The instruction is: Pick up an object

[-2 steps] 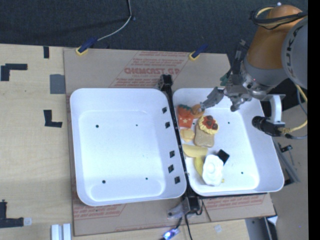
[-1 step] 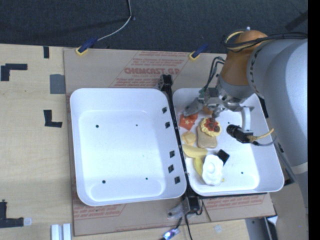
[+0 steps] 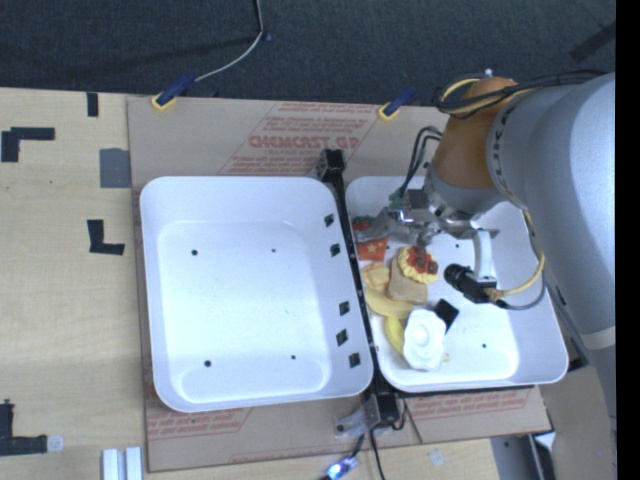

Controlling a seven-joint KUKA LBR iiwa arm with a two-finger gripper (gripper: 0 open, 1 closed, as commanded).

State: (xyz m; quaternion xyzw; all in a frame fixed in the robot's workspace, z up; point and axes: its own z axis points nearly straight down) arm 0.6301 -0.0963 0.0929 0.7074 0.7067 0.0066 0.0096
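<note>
Clutter sits nearest you in the right bin (image 3: 500,363): a white rounded piece (image 3: 423,340) at the front of the heap, touching a small black object (image 3: 444,314) just behind it. Expect the white one to be light and smooth, probably rigid plastic, so it may slip out of a shallow pinch; take it across its narrower middle, not by its rounded end.

Next back you'll find yellow banana-like pieces (image 3: 383,304) against the divider (image 3: 345,268), and beside them a tan item topped with red (image 3: 412,271). These look like toy food, light and fairly stiff, but they lie touching one another, so a grab there could drag a neighbour along.

Farther back, the gripper (image 3: 415,220) hangs over the rear of that pile, close to a small red-orange piece (image 3: 372,249). You can't tell how its tool end is set, and nothing is visibly held. The left bin (image 3: 240,288) lies alongside. Beyond both, cardboard (image 3: 290,138) and dark cloth (image 3: 300,28).
</note>
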